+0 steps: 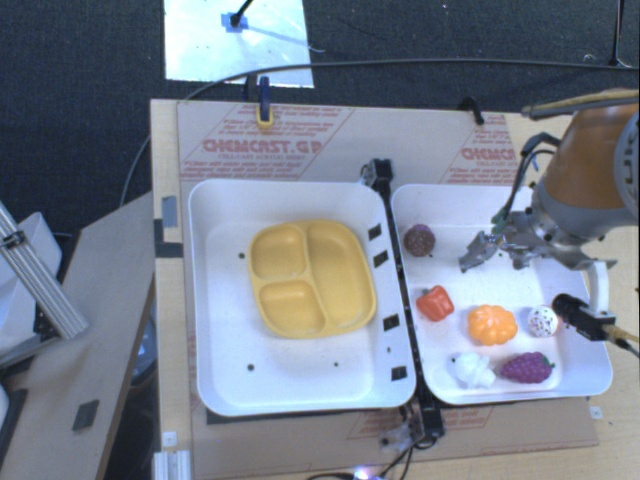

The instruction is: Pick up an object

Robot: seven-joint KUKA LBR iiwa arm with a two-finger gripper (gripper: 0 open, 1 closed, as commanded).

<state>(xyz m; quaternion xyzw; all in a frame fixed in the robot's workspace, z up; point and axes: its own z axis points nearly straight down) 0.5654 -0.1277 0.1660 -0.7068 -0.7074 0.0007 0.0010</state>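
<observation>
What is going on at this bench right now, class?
A robot arm reaches in over the right bin, its gripper hovering above bare floor near the back. Nothing shows between its fingers. Below it lie a dark ball, a red pepper, an orange pumpkin, purple grapes and a spotted ball. The left bin holds a yellow tray.

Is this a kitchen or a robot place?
Probably a robot lab, not a kitchen. A robot arm reaches over two white bins, the food looks like toys, such as an orange pumpkin, and cables cross the board.
</observation>
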